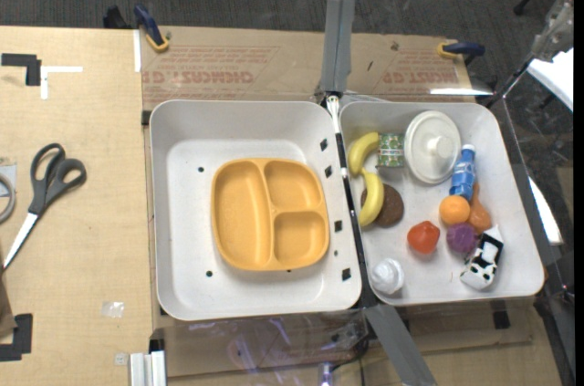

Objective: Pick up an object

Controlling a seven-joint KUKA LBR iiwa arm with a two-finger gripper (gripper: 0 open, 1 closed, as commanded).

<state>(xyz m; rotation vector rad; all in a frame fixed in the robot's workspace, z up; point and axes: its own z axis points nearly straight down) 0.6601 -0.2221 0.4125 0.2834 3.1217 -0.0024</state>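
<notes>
Behind bins: cardboard w/ mirrored print, looks like "CHEMICALS, GP".

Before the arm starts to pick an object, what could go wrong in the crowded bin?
1. The orange ball, purple ball and blue bottle sit touching, so fingers may push neighbours instead of closing on one.
2. The banana lies against the bin wall, leaving little room on that side.
3. The round balls could roll away.

Yellow banana curved along right bin's left wall, brown ball touching it, orange ball, red tomato, purple ball nearby.
</notes>
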